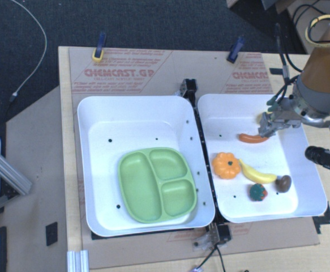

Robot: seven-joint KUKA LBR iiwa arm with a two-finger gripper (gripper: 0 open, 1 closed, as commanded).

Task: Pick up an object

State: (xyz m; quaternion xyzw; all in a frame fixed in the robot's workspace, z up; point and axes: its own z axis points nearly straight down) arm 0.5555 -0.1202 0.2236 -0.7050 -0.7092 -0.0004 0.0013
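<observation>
Five toys sit in the right bin (300, 203), and the gripper (268, 124) hangs right over the one at the top, a small orange-red sausage-shaped piece (252, 139). Looks like the reach-and-descend step of the pick. The fingers are at the sausage's 1 o'clock end, touching or just above it; I honestly can't tell if they're spread or pressed together, and nothing is visibly pinched.

My guess for the next move: drop a bit lower, straddle the sausage across its short side, then close.

Other stuff: a little pumpkin (226, 165) at its 7 o'clock, a banana (257, 174) at 6, a brown lump (283, 183) and a teal ball (258, 192) further down. Nothing crowds the sausage. The left bin (97, 118) holds a green divided plate (157, 184).
</observation>
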